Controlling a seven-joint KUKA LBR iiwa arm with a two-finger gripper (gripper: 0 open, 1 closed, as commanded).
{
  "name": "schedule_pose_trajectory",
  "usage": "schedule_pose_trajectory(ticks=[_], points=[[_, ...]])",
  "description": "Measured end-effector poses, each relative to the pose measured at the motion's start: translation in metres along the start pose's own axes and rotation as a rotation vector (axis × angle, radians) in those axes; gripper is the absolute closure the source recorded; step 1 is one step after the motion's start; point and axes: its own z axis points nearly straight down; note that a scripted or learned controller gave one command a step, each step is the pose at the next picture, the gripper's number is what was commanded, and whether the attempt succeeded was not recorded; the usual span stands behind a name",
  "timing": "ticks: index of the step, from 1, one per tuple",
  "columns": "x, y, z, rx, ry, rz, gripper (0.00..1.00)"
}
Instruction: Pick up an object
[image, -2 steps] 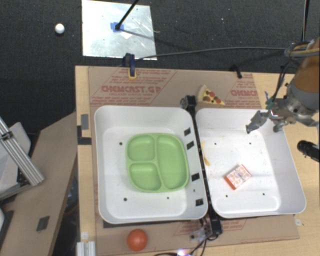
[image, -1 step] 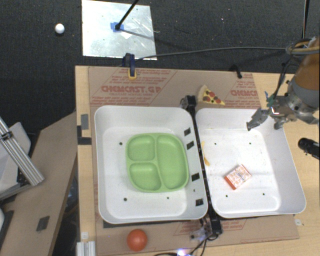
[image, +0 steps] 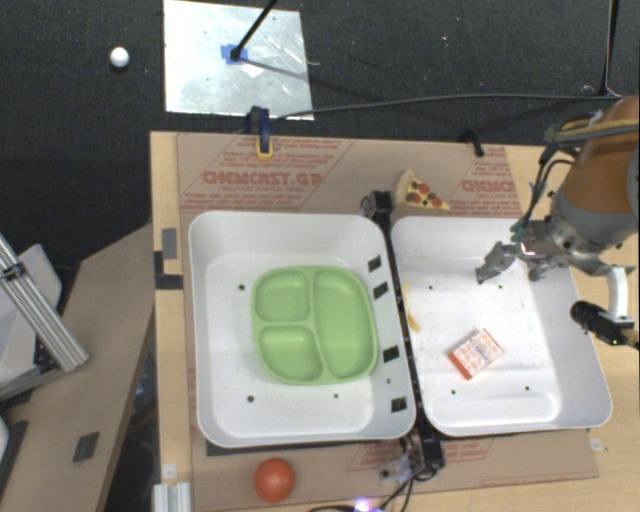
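We see the counter (image: 165, 330) with two white bins. The left bin (image: 215, 250) carries a green divided plate (image: 313, 324). In the right bin (image: 570, 390) lies a small orange packet (image: 475, 352), untouched. Our claw (image: 494, 264) hovers above it, well apart, holding nothing; open or closed we cannot tell. The pick is not begun.

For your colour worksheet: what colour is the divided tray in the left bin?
Light green, seen in the camera view.
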Motion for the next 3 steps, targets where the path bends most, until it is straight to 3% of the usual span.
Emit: schedule_pose_trajectory(ticks=[2,3], points=[[0.003,-0.01,0.091,-0.002,0.0,0.0,0.0],[0.003,-0.008,0.078,-0.008,-0.002,-0.001,1.0]])
